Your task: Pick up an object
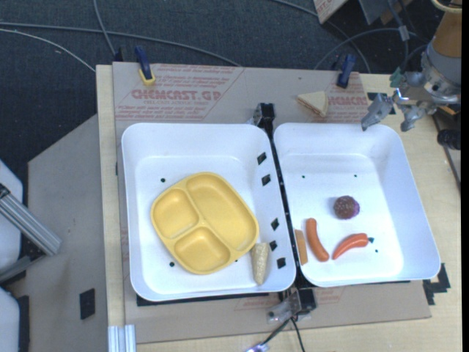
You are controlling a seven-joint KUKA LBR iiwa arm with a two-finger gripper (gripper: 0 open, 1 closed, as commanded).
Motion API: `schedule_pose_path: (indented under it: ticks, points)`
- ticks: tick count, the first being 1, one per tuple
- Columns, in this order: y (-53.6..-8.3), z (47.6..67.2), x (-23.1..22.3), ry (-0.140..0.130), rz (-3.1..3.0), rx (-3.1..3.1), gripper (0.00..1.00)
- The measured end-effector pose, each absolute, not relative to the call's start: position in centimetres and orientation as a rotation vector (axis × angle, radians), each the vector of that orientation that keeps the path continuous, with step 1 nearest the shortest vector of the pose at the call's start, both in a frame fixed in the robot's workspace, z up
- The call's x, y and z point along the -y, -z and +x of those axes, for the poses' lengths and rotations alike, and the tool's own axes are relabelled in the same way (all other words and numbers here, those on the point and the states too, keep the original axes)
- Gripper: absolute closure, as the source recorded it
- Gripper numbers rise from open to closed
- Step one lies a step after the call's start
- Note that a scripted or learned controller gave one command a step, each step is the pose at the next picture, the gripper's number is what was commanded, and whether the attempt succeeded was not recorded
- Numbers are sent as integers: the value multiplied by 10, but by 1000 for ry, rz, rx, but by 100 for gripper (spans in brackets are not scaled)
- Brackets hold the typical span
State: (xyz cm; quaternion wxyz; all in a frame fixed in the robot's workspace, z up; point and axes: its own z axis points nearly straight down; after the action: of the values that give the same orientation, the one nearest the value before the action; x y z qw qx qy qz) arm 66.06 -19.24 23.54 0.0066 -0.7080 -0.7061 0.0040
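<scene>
The gripper [390, 115], fingers spread and holding nothing, hangs above the far rim of the right bin [410, 169], and the nearest pick, a dark round ball [346, 207], sits well below it toward the near side on open white floor with room around

Right bin [381, 141]: dark purple-brown round fruit [346, 207], near centre. Sausage [316, 239], orange-red, lying lengthwise below it. Carrot [350, 245], orange-red with green tip, slanted, just right of sausage. Thin orange stick [301, 246] by the left wall.

Left bin [139, 196]: yellow tray [204, 221], three compartments, flat. Pale cob [261, 262] at its lower right corner.
</scene>
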Motion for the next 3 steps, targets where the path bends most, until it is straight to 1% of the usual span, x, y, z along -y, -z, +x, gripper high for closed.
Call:
schedule_pose_path:
  ticks: [1, 3]
  points:
    - [-245, 663, 192, 0, -2220, 2222, 0]
    - [-158, 656, 182, -4, -2216, 2220, 0]
